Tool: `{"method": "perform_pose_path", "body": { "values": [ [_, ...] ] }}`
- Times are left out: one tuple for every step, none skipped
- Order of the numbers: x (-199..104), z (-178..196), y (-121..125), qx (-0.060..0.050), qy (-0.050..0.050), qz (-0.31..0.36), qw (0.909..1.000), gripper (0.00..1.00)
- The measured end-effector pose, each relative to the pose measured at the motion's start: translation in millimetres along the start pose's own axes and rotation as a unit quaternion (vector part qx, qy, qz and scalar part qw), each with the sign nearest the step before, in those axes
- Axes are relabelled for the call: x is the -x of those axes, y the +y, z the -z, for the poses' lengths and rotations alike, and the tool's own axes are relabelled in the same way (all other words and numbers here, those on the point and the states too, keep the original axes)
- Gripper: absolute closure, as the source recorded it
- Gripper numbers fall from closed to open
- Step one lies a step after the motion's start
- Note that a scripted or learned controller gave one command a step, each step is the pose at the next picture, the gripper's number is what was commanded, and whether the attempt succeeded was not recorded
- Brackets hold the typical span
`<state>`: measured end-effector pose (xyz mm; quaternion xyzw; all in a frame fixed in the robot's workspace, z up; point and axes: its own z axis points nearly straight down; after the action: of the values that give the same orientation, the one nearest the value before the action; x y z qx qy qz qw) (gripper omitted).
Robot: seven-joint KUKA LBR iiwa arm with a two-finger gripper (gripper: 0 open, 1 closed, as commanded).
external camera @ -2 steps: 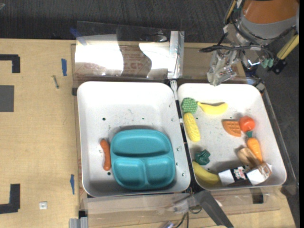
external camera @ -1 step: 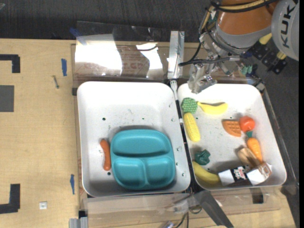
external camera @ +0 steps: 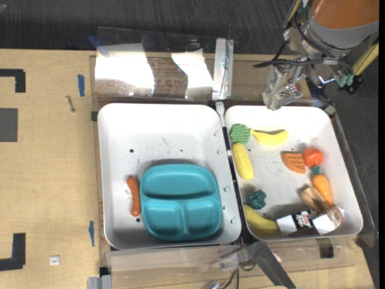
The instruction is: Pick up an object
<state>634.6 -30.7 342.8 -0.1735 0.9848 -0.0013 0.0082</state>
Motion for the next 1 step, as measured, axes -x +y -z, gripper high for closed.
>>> {"method": "perform_pose_path", "body": {
  "values": [
    [-56.1, -30.1, -35.3, 0.002, 0.006, -0.006, 1.0000, 1.00]
  ]
}}
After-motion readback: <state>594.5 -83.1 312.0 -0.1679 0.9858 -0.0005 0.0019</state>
